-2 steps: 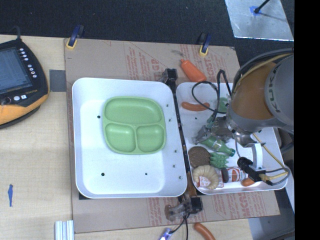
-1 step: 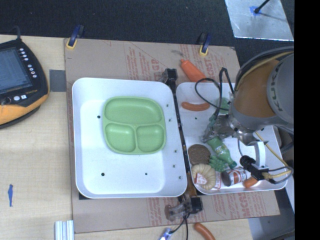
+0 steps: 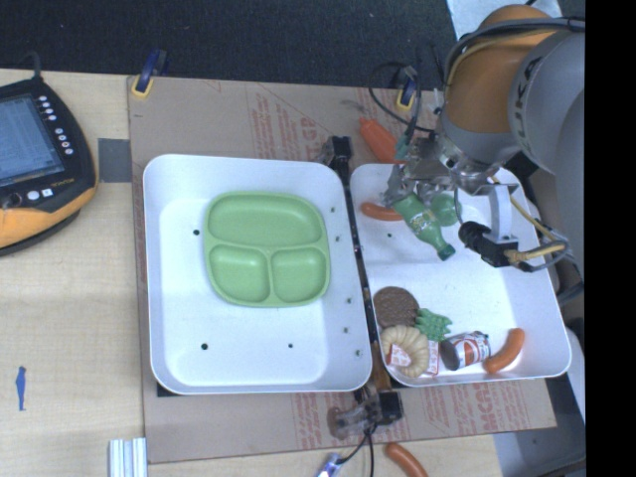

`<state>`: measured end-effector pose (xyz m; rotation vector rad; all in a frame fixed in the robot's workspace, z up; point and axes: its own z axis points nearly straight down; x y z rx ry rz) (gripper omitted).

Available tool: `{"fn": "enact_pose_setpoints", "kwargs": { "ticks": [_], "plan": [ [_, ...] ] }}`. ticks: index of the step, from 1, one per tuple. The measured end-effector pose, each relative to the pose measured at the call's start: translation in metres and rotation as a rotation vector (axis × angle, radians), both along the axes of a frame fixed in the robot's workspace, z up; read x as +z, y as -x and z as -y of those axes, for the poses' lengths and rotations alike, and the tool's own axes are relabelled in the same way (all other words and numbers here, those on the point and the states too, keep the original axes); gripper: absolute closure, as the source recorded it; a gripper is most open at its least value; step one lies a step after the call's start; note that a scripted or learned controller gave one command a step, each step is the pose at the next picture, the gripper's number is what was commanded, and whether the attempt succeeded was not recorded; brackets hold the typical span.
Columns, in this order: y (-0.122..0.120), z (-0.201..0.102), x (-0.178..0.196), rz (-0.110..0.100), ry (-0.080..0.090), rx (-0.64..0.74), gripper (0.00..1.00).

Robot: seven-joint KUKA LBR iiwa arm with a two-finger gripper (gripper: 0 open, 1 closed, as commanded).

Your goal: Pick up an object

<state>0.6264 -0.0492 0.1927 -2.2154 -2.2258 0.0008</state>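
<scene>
Gripper (image 3: pixel 422 195) sits over the right bin's (image 3: pixel 517 296) far left corner, its fingers closed on a green bottle (image 3: pixel 429 223) that tilts toward the bin's middle.

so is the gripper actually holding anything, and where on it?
Looks like the gripper has the green bottle by its upper end, above the right bin; the contact itself is too cluttered to confirm.
</scene>
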Motion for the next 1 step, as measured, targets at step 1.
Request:
{"fn": "enact_pose_setpoints", "kwargs": {
  "ticks": [1],
  "plan": [
    [0.0167,-0.0519,-0.0013,-0.005,0.001,0.001,1.0]
  ]
}}
